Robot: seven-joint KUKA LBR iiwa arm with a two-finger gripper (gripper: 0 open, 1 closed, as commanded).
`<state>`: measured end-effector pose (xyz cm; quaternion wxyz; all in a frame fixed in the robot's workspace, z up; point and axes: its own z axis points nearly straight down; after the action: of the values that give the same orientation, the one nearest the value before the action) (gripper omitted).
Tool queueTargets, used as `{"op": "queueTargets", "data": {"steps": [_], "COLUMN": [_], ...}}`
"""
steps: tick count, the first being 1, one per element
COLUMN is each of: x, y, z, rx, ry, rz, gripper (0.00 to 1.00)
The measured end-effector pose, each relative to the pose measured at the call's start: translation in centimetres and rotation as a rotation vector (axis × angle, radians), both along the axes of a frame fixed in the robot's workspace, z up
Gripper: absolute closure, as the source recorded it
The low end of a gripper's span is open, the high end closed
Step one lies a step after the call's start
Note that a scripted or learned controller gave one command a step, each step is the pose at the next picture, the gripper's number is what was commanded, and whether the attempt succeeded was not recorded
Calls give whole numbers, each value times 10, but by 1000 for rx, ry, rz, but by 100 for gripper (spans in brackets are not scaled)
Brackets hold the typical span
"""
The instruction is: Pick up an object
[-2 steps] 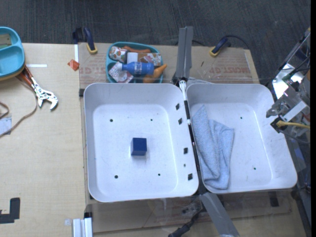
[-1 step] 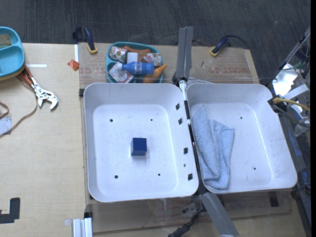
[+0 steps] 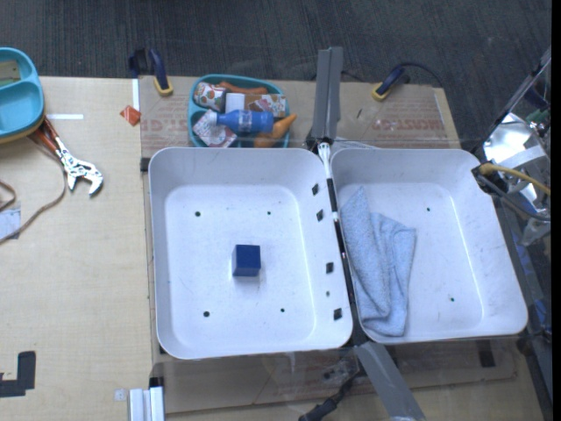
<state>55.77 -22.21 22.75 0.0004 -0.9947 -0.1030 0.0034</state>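
1. Currently sitting in the left bin (image 3: 156, 235), a little below and left of its centre: small blue cube (image 3: 247, 260), flat on the white floor, well apart from every wall and touching nothing else.
2. Lying in the right bin (image 3: 456, 235), along its left side: grey-blue cloth (image 3: 379, 266), crumpled lengthwise from the upper part of the bin down to the lower wall.
3. Jaw state: cannot tell, spread or pressed together, from this view; nothing seen pinched.
4. Likely handling of the cube: light, stiff, holds its shape under a squeeze. Flat parallel faces, so good to pinch, though possibly smooth enough to slip or twist if caught on a corner.
5. Best hold, as a judgement: straight down from above, one pad on each of two opposite side faces, centred on the block, closing square to the faces rather than across the diagonal.
6. Plenty of bare floor all round the cube, so room to come down on either side without fouling a wall.
7. Cloth as the alternative: soft, limp, no fixed shape. Pinch a raised fold near its upper middle; expect it to drape and drag on lifting.
8. Main risk with the cube: nudging it sideways on the slick floor and closing on air.
9. Outside the bins, upper part of the frame: teal tub (image 3: 203, 90) of mixed items, and a wrench (image 3: 81, 174) at upper left, neither within reach of the job.
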Motion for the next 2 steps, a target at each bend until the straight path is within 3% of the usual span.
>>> {"op": "queueTargets", "data": {"steps": [1, 2], "x": [1, -6], "y": [0, 0], "z": [-27, -17], "rx": [1, 1], "ry": [-1, -2], "rz": [-2, -4], "gripper": [0, 0]}}
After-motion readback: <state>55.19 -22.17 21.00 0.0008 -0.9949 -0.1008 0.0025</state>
